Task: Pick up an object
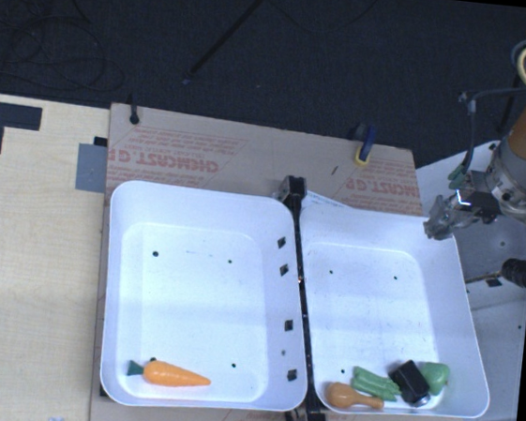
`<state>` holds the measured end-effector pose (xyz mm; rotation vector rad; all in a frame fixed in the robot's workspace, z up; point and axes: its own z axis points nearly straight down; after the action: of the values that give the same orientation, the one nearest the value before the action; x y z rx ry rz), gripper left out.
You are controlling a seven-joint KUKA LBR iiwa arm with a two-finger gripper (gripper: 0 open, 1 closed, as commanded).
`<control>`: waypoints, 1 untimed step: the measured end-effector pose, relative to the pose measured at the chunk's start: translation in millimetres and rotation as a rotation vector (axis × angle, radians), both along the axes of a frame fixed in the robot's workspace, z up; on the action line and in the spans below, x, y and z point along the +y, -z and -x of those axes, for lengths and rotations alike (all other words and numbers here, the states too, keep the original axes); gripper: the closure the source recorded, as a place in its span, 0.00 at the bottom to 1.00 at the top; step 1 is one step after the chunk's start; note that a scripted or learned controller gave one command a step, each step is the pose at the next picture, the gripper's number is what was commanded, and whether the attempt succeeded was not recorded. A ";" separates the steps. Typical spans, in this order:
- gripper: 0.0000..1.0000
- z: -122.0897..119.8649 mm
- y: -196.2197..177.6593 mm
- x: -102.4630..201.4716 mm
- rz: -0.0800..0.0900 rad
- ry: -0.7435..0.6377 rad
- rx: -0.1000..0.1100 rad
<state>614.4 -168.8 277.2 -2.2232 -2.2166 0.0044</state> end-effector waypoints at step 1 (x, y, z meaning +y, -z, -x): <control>1.00 19.3 -55.0 12.7 0.000 -0.004 -0.005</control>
<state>595.0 -156.2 332.2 -2.2214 -2.2231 -0.0017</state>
